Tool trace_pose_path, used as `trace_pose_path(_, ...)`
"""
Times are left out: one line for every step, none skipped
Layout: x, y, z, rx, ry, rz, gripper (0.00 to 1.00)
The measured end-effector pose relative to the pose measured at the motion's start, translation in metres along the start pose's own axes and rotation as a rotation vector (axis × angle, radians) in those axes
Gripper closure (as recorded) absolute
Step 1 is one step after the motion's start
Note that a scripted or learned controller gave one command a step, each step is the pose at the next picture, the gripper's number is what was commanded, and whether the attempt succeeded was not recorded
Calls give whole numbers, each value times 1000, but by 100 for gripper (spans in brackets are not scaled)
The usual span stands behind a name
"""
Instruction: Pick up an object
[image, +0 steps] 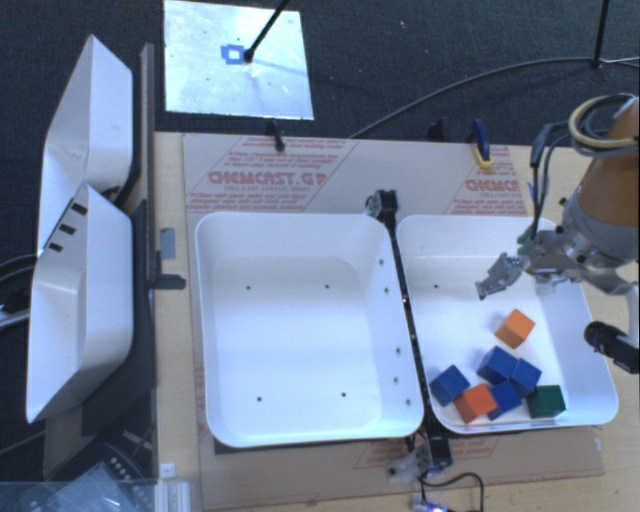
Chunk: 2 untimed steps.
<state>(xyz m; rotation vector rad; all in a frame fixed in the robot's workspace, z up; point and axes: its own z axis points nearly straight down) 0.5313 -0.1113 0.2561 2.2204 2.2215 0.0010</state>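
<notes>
The blocks sit in the right bin (590, 330), gathered toward its near end. An orange block (515, 327) lies a little apart from the rest, nearest the arm. Below it a tight cluster: two blue blocks (508, 368) touching, another blue block (449, 384) to their left, a second orange block (477, 401) wedged between them, and a green block (546, 401) by the rim.

The gripper (497, 277) hangs above the bin's bare middle, up and left of the lone orange block, with nothing between its fingers; how wide they stand I cannot tell from here.

My worry is the cluster: a descent there would likely land a finger on a neighbouring block and shove the pile. The lone orange block looks the safer pick. The left bin (230, 250) stands alongside on the bench (330, 165).
</notes>
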Motion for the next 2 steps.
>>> trace_pose_path(-90,-20,44,3,-1,8,0)
trace_pose_path(-102,17,174,6,2,0,0)
